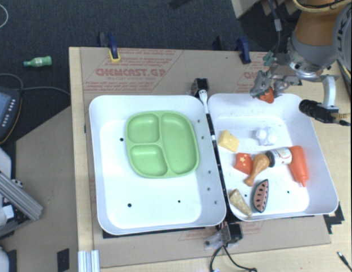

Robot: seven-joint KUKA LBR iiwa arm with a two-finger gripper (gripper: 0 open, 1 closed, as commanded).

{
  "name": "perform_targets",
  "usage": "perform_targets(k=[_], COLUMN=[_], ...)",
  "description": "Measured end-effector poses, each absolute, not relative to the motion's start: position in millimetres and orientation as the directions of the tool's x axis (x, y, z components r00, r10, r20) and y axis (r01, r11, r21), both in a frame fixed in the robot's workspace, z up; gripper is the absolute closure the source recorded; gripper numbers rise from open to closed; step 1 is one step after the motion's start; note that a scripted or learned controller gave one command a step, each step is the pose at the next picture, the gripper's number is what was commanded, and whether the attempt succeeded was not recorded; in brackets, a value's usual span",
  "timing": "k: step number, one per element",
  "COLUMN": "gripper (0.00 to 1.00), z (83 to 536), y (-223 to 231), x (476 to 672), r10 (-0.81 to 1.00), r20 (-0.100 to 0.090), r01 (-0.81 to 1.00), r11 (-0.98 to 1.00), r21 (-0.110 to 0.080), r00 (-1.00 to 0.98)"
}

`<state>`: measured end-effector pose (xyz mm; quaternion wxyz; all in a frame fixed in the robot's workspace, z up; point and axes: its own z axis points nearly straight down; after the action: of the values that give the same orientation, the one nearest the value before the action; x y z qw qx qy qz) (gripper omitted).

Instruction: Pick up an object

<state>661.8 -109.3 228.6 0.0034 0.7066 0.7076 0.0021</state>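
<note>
My gripper point(267, 90) hangs over the far edge of the right bin point(323, 192), with a small red-orange object point(268, 98) pinched between its fingers and lifted off the bin floor. Below it in the right bin lie a yellow wedge point(228, 140), a small white lump point(264, 134), a red piece point(242, 162), a brown drumstick point(258, 166), a small bottle with a white label point(280, 156), an orange carrot point(299, 164), a watermelon slice point(260, 195) and a tan wedge point(239, 202).
The left bin point(107, 197) holds a green divided plate point(162, 143). A green bottle point(38, 62) lies on the dark floor at far left. Blue clamps point(113, 44) grip the board's far edge.
</note>
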Motion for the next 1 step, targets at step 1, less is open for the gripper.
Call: perform_targets(k=[1], gripper=[1.0], z=[237.7], y=[-58.0], x=[637.2], r10=[1.0], r20=[0.002], r01=[1.0], r11=[0.004], r21=[-0.003], r00=[-0.004])
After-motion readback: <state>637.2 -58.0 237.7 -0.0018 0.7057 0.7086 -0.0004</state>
